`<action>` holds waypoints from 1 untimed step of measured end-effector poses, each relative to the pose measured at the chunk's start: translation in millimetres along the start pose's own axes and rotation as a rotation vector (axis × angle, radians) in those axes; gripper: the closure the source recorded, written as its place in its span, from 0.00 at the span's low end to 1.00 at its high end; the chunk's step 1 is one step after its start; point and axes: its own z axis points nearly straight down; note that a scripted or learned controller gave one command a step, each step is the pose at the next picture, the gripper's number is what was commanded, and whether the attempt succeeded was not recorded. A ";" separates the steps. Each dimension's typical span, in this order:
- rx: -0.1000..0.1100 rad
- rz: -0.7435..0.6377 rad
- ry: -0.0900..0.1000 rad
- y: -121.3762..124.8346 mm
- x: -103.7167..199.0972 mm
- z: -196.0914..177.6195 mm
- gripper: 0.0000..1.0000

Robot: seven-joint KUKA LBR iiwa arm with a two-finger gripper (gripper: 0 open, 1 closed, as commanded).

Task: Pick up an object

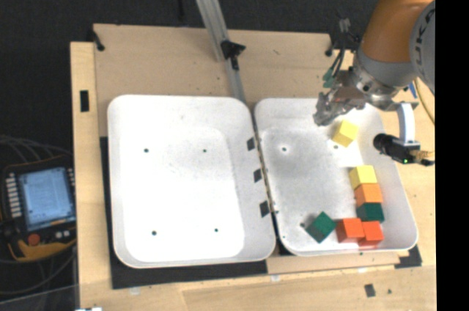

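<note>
matt white plastic bins on a bare wooden bench.

The arm is a thick rounded tube, grey at its edge with a broad orange band above a silver-grey wrist collar. Thin dark cables run down beside the wrist, and a small black-and-white fitting juts out below it. The gripper is a slim grey metal piece.

even overhead light, soft shadows, slight blur
</note>
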 end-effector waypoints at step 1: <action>0.000 0.000 0.001 -5.8 56.5 8.8 1.00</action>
